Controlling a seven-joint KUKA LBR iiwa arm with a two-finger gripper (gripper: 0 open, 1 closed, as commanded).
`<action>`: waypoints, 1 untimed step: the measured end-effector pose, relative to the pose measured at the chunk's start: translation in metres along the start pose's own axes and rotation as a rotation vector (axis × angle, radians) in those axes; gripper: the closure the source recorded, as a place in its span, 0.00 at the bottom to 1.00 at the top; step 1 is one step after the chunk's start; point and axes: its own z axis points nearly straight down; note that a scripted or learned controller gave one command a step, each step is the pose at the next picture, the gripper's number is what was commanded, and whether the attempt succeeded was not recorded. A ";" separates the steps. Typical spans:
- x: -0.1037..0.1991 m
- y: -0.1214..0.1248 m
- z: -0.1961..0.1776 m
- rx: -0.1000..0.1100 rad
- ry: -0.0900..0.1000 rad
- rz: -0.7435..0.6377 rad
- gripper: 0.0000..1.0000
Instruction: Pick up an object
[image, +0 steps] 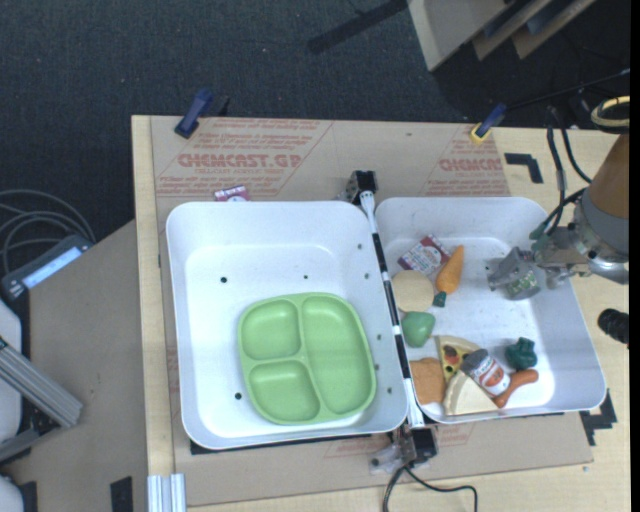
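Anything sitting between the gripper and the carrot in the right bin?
No. In the camera view the stretch from the gripper left to the carrot is bare white floor of the right bin.

Probably a robotics lab: clamped cardboard bench, loose cables

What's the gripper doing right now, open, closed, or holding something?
Gripper: cannot be told; it hangs over the right bin, with no object visibly held.
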 end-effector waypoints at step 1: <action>0.077 0.075 0.068 0.000 0.002 -0.002 0.00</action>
